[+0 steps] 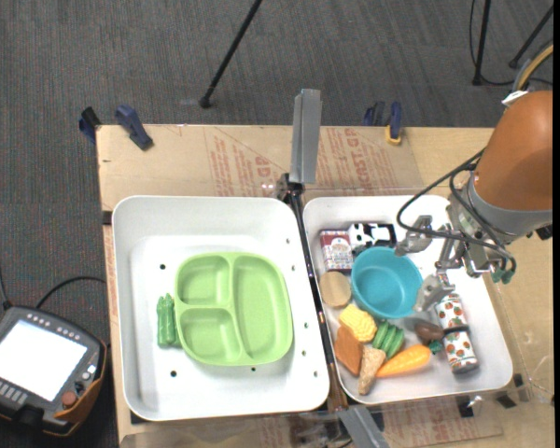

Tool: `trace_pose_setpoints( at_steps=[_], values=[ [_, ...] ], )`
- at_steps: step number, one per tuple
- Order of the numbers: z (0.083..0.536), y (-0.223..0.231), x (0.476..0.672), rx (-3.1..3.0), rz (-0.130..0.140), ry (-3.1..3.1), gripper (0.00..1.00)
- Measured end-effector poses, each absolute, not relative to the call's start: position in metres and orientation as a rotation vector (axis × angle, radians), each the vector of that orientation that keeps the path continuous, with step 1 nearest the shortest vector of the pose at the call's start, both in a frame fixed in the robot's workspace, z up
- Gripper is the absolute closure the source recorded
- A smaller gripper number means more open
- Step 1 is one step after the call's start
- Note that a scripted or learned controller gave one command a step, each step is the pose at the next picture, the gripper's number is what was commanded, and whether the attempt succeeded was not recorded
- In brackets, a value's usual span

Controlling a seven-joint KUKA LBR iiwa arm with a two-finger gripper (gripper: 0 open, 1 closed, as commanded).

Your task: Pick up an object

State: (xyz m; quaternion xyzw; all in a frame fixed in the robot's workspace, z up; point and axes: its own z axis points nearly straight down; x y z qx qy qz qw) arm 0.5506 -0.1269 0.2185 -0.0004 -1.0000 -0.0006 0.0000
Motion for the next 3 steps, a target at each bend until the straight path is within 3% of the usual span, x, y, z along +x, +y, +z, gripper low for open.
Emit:
trace_pose_setpoints(
  at_steps=[1,2,3],
  values=[
    [0.085,-0.139,0.492,0.175,-0.007,-3.13,0.0],
    [0.087,-0.098,0.551,0.619,-0.004,-3.082,0.0],
    [0.101,-0.099,0.553,0.622,0.007,-3.088,1.0]
  ],
)
